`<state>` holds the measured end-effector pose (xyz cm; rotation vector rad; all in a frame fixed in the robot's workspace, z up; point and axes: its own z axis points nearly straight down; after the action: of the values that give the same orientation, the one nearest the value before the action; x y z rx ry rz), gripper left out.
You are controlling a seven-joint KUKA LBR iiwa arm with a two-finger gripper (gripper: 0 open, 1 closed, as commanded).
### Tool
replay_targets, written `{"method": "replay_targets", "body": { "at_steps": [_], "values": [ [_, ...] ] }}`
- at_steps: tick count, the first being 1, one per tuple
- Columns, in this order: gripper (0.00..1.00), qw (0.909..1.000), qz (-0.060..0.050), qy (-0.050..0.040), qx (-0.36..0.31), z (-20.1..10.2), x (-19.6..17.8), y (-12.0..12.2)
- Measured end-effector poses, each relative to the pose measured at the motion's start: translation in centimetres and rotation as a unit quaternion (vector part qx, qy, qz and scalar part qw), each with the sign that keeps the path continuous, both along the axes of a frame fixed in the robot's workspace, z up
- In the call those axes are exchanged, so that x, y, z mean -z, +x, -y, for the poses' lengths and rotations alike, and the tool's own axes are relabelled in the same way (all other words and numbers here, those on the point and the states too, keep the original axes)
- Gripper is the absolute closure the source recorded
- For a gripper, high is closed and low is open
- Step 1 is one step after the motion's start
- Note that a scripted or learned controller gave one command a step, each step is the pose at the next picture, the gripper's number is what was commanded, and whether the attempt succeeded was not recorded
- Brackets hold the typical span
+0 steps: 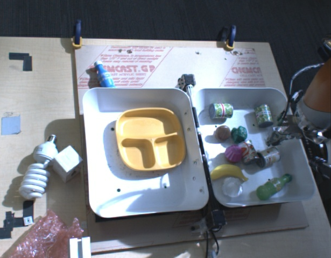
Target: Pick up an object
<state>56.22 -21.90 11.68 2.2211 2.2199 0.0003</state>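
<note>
Many small items crowd the right bin (300,198); the gripper (277,137), state unclear, risks nudging the silver can (269,157) aside.

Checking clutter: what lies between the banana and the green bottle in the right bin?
In the camera view, a clear round lid-like piece lies between the banana and the green bottle.

Overhead, slanted view (both bins (95,144)).
</note>
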Motion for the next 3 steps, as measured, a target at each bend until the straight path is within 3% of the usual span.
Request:
{"method": "replay_targets", "body": {
  "at_steps": [1,2,3],
  "values": [
    [0.00,1.0000,0.000,-0.0002,-0.001,0.3,2.4,8.1],
    [1.00,1.0000,0.000,-0.0010,-0.003,0.3,1.3,8.1],
    [1.00,1.0000,0.000,-0.0004,-0.002,0.3,-5.3,9.7]
  ]
}}
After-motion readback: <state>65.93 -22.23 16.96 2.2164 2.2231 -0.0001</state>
